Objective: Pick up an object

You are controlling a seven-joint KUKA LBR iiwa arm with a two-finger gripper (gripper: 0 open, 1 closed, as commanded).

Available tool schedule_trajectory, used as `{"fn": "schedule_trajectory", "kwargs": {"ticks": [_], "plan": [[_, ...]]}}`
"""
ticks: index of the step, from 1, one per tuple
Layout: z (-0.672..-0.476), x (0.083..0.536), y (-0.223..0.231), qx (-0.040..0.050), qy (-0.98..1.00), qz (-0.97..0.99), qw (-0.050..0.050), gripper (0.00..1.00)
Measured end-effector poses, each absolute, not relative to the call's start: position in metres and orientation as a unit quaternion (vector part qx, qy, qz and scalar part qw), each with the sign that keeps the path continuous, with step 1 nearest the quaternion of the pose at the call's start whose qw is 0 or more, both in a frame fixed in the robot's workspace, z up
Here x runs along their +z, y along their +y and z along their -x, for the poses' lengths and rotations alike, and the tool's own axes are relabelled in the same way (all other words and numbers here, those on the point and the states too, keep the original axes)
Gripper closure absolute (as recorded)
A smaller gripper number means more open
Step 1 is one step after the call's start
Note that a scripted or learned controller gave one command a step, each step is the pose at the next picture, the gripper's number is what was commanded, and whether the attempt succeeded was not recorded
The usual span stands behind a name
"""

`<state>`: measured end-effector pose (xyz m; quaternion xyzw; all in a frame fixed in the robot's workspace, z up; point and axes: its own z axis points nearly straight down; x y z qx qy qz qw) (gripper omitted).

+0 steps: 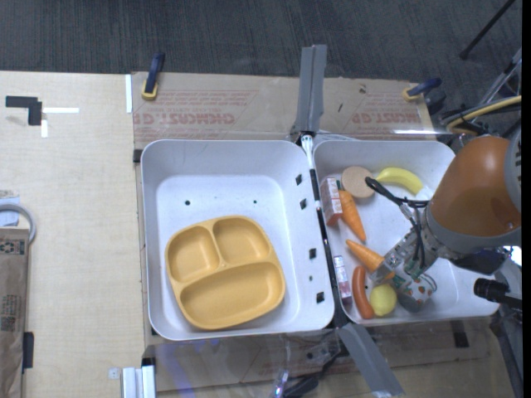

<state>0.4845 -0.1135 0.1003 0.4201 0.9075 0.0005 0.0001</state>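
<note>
Yellow-orange divided plate (pixel 226 273) sits in the left bin (pixel 158 222), three compartments, nothing on it, tilted a bit toward the near-left. Left bin white, shallow, small dark marks on the floor. Right bin (pixel 440 152) also white, touching the left one along a shared middle edge with black clips.

Right bin contents: banana (pixel 399 178) at the far side, tan round disc (pixel 358 181) just left of it, red-and-white packet (pixel 332 201) against the left wall, carrot (pixel 352 214) lying beside the packet pointing near-far. Second carrot (pixel 366 255) further near, angled toward the tool. Red pepper-like piece (pixel 360 293) along the near-left corner, yellow round fruit (pixel 382 300) touching it on the right. Another small packet (pixel 338 270) on the left wall near the clips.

Arm enters from the right, orange band (pixel 474 187) big in frame over the right side of the right bin. Tool (pixel 409 265) is down low in the near part of the right bin, just right of the second carrot and just far of the yellow fruit. A small multicoloured item (pixel 415 290) lies right under or at the tool tip; cannot tell if it is gripped. Tool opening: cannot tell, wrist and cables block it.

Counter (pixel 66 222) is light wood on the left, cardboard (pixel 224 110) under the far edge of the bins, blue-yellow clamps (pixel 153 75) at the far corners.
</note>
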Motion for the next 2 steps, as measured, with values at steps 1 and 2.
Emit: {"fn": "schedule_trajectory", "kwargs": {"ticks": [1, 2], "plan": [[-0.515, 0.191, -0.073, -0.0005, 0.836, -0.548, 0.0, 1.0], [-0.497, 0.191, -0.044, -0.0006, 0.872, -0.489, 0.0, 1.0]]}}
